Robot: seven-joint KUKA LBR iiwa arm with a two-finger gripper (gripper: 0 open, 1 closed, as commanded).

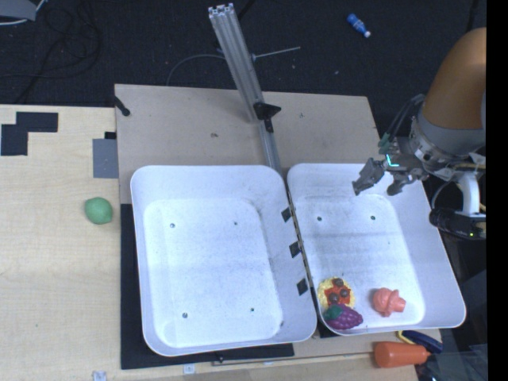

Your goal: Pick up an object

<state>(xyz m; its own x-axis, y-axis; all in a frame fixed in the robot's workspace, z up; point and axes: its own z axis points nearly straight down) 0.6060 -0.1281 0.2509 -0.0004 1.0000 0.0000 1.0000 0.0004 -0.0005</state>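
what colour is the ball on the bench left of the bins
Green. The ball lies on the pale wooden bench, seen clearly in the camera view.

Pink toy (388, 301) and yellow-purple toy (340, 302) lie near right bin's front edge

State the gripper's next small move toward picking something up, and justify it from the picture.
Probably travel toward the bin's near end: the open gripper hovers over bare floor at the right bin's far end, while the pink toy and the yellow-purple toy lie there.
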